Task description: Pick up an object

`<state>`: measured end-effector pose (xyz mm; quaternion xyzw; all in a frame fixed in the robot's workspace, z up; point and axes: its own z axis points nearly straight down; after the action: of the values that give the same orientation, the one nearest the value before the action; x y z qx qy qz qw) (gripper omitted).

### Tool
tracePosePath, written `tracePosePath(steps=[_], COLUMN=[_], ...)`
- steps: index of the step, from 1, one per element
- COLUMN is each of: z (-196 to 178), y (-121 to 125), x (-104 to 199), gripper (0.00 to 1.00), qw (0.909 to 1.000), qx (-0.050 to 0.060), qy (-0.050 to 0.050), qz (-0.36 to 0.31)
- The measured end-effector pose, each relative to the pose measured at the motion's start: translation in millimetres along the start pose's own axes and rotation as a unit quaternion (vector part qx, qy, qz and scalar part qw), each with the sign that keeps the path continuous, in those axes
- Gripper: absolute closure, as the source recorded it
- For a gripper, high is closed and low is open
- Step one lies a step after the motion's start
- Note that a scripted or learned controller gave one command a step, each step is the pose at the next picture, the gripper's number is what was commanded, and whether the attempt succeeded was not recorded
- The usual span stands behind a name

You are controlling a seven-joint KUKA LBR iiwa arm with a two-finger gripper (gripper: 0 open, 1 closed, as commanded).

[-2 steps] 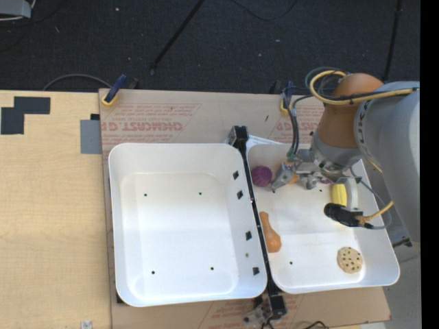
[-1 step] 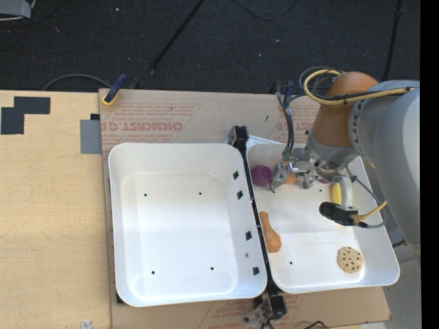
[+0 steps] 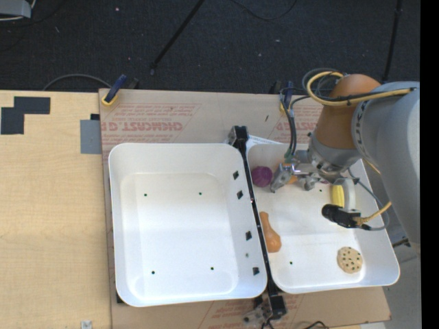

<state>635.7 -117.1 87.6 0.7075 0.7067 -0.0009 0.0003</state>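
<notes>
The right bin holds a purple round object at its far left, an orange carrot-shaped object along its left wall, a yellow object toward the right, and a brown cookie near the front right. My gripper hangs low over the far part of this bin, just right of the purple object. Nothing shows between its fingers, and their spread is unclear.
The left white bin lies beside the right one, with a black clipped divider between them. Cables loop over the arm's wrist. Cardboard lies under the bins, and a wooden bench top extends left.
</notes>
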Motion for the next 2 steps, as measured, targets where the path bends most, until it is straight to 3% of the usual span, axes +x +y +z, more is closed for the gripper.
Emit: tracePosePath(steps=[2], z=[0.1], y=[-1.1], x=[-0.8], gripper=[0.0], qw=[1.0], qx=[0.0], qy=[0.0], qz=[0.0])
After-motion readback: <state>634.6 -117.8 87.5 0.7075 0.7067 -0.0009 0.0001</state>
